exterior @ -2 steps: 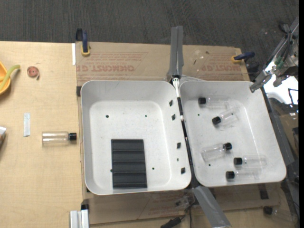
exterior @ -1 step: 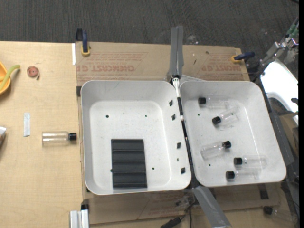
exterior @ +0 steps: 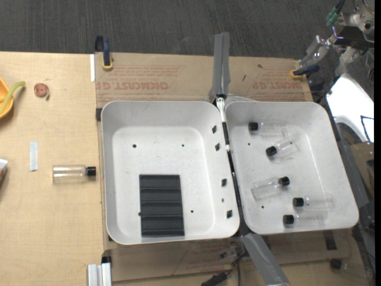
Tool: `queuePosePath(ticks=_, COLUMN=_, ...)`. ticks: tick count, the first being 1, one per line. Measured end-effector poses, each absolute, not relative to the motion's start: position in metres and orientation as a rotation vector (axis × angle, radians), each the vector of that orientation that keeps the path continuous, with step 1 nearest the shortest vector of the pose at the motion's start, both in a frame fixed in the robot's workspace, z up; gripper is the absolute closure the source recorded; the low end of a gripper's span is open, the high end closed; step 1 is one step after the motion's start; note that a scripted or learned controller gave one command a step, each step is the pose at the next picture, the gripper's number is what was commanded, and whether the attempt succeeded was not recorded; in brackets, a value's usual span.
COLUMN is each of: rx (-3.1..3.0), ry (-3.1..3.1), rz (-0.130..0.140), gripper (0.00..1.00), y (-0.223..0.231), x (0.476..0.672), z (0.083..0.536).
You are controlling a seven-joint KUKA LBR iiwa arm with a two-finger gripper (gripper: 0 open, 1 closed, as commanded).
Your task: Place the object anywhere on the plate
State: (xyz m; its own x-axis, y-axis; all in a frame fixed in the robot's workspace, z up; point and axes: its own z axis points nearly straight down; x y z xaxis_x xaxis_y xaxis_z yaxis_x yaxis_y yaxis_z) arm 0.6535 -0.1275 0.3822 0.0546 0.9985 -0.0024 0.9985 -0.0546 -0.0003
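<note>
Right bin (exterior: 321, 121) holds five clear black-capped vials (exterior: 280, 149); left bin (exterior: 113, 159) holds one black ribbed plate (exterior: 161, 205). A sixth vial (exterior: 72, 172) lies on the desk (exterior: 47, 231).

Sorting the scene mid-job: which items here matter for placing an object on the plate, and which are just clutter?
Job:
- dark ridged plate in the left bin
- clear black-capped vials in the right bin

Lying about:
- vial on the bench
- yellow object
- small red disc

Bright even light, soft shadows, sharp
</note>
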Motion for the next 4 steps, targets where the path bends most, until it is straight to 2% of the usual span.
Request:
queuePosePath(ticks=1, rx=2.376, ry=2.055, rz=-0.004, gripper=0.00, y=-0.217, x=0.603, z=0.441)
queuePosePath(ticks=2, rx=2.637, ry=1.708, rz=-0.006, gripper=0.00, y=-0.143, x=0.647, z=0.440)
queuePosePath(ticks=3, rx=2.833, ry=1.362, rz=-0.008, gripper=0.00, y=-0.208, x=0.623, z=0.440)
queuePosePath(ticks=4, rx=3.072, ry=0.661, rz=-0.008, gripper=0.00, y=-0.128, x=0.646, z=0.435)
